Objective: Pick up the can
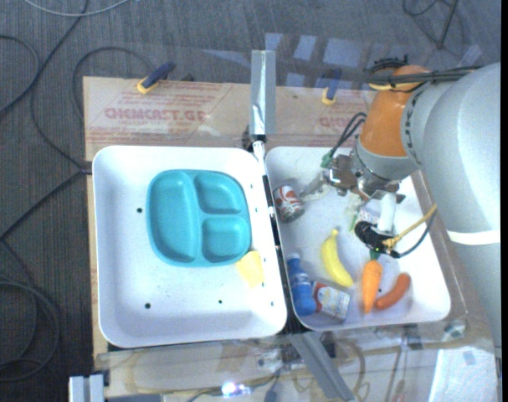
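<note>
Small cylindrical metal can [288, 202], red-and-white label, lies tilted against the left wall of the right glossy white plastic bin [434, 296]. Grey two-finger gripper [330, 179] sits just right of the can, near but apart; whether it is parted or closed cannot be told. Same bin: curved yellow banana [335, 259], tapered orange carrot [370, 284], blue bottle [300, 286]. Left white bin [120, 308] holds a smooth teal three-compartment tray [198, 216].

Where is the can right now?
The can lies on its side in the right bin, against that bin's left wall near the back, above the banana and left of the gripper in the camera view.
</note>
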Robot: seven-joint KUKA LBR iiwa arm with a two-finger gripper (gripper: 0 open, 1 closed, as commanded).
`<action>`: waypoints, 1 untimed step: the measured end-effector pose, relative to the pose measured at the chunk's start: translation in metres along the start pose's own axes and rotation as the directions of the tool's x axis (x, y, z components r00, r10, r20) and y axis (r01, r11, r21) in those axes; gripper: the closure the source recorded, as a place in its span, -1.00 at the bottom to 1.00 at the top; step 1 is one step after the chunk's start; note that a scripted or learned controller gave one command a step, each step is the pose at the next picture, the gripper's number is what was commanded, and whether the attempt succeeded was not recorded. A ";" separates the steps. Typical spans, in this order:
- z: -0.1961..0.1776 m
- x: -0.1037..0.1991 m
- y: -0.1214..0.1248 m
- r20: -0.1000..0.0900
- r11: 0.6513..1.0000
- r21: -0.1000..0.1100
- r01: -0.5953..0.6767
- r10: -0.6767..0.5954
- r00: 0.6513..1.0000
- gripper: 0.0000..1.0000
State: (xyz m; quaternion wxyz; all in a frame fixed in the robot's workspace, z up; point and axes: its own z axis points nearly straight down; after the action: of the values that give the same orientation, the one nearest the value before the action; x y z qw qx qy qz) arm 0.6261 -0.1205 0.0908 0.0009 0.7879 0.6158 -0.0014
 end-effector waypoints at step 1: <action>-0.046 -0.055 0.023 -0.001 0.998 0.004 -0.069 0.069 0.998 -1.00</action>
State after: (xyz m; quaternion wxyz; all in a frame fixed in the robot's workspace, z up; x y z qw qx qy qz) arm 0.6354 -0.1799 0.1373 -0.0009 0.8088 0.5881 -0.0022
